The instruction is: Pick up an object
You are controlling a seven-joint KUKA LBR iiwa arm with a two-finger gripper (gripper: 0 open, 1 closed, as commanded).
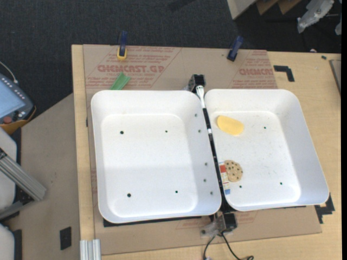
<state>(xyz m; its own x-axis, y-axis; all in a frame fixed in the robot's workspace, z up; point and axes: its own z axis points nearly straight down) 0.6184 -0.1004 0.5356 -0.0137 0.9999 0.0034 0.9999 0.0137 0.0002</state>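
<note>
Black clip (227,221) and its wire sit at the near edge of the brown board. Nothing is picked up yet. A round, bumpy cookie (233,170) with dark dots and a smooth, flat yellow piece (230,125) both lie in the right bin (303,145), a shiny white tray with round corners. I cannot tell how the gripper's jaws stand.

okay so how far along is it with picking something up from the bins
Nothing looks done yet. The yellow piece and the cookie both lie flat in the right bin, untouched. No grasp is in hand. The whole job is left: reaching in, closing on one of them and lifting it.
</note>
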